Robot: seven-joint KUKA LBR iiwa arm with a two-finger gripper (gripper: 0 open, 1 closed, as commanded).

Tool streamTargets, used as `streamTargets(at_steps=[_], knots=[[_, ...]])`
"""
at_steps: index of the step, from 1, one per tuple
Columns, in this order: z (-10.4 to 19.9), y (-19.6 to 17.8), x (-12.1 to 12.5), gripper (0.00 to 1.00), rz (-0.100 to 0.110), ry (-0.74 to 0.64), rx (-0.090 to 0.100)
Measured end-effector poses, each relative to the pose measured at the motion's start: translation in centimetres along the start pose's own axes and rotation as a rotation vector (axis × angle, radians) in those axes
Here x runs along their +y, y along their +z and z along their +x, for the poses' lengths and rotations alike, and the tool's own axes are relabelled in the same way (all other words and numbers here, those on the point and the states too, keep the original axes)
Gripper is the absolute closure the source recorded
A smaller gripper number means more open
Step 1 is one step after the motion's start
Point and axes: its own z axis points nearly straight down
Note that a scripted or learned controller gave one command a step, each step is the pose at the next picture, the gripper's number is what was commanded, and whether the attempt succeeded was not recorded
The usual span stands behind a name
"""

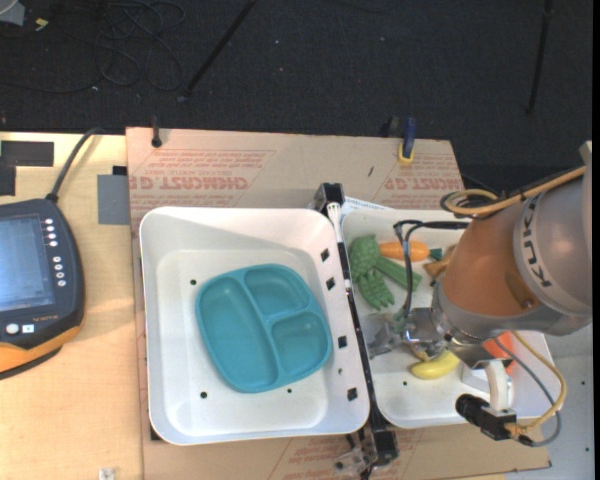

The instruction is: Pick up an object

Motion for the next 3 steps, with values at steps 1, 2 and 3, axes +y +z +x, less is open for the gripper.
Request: streamTargets(at_steps=[1,2,3], knots=[[-7.4,0.0,-2.7,0.00,0.003,-0.001,0.002],[-10.8,0.2,4.0,0.00,0.013,-0.013,0.019],[-11.4,0.3,11.4,0.00,0.007,-0.014,0.022]])
